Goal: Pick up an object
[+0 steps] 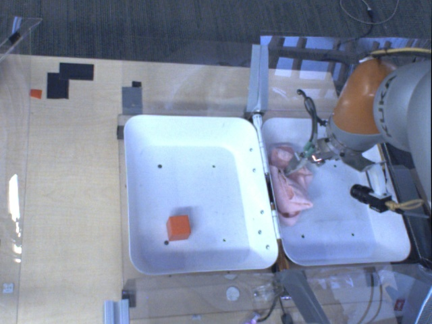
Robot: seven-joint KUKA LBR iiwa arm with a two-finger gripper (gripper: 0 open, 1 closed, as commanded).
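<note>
- The gripper [302,165] sits low over the pink cloth [290,189], which lies at the right bin's [351,248] left side.
- Whether it grips cannot be told.
- The grasp step seems underway; next, closing and a straight lift.

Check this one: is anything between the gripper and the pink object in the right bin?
Nothing visible is. The gripper is down directly over the pink soft object by the right bin's left wall; whether it holds it is unclear.

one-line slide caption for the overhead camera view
Grey KUKA arm lowers its gripper onto a crumpled pink cloth in the right white bin; a small orange block sits in the left white bin.
</note>
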